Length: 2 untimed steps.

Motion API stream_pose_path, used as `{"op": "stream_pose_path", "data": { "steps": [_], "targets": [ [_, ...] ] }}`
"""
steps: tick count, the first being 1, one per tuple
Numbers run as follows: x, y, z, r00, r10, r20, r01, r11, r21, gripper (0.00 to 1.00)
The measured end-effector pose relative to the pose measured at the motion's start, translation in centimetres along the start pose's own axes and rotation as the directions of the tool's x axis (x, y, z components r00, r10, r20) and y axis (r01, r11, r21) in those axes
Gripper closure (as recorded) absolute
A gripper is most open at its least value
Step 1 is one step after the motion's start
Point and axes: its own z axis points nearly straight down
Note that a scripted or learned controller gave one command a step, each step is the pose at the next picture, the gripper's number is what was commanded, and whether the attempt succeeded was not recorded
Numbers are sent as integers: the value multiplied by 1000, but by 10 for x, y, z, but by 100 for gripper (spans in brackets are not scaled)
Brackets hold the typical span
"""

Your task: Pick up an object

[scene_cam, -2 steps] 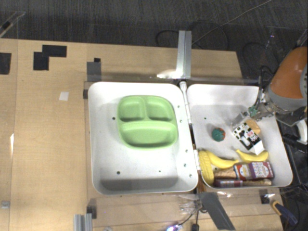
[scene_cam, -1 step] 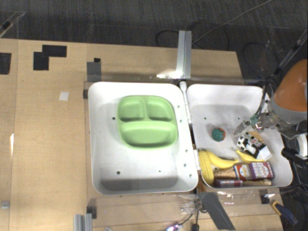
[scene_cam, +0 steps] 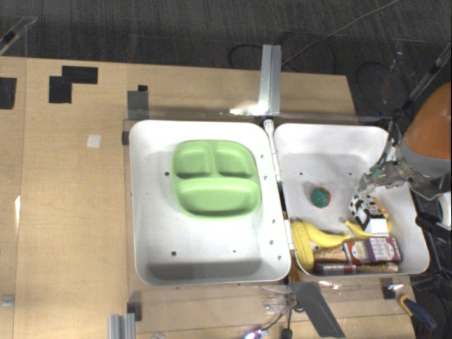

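Leftmost, a green divided plate (scene_cam: 214, 178) lies in the left bin (scene_cam: 152, 210). Right of that plate, across the rims, the right bin (scene_cam: 332, 143) holds a small teal ball (scene_cam: 320, 197), with a banana (scene_cam: 321, 236) and a boxed snack (scene_cam: 367, 251) nearer the front wall. Farther right of the plate, the gripper (scene_cam: 372, 179) hangs above a black-and-white object (scene_cam: 361, 206); whether it grips anything I cannot tell.

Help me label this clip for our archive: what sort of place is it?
Probably a robotics lab: a wooden bench bears two white bins, one holding a green divided tray, with cables on carpet behind.
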Motion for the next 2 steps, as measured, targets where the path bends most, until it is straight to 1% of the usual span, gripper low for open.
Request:
{"op": "stream_pose_path", "data": {
  "steps": [1,2],
  "targets": [
    [0,0,0,1000,0,0,0,1000,0,0],
    [4,-29,12,1000,-3,-1,3,1000,7,0]
  ]
}}
